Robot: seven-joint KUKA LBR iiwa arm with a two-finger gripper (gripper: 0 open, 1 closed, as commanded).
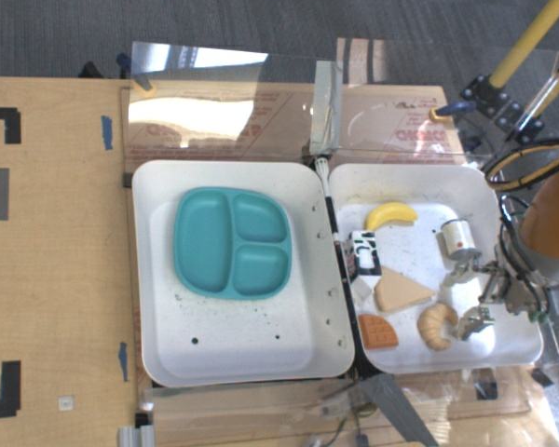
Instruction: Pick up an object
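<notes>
The right bin [503,343] holds a yellow banana [391,215], a silver can [456,238], a black-and-white packet [365,253], a tan wedge [402,293], a brown croissant [436,327] and an orange waffle piece [379,332]. My gripper [469,294] reaches in from the right, low over the bin's right side. It is open, with one fingertip [463,267] just below the can and the other beside the croissant's right end. Only bare bin floor lies between the fingers.
The left bin [158,343] holds a teal divided plate [232,241]. A metal divider [334,250] runs between the bins. Clear plastic walls stand behind both bins. Cables and a yellow pole [531,35] sit at the far right.
</notes>
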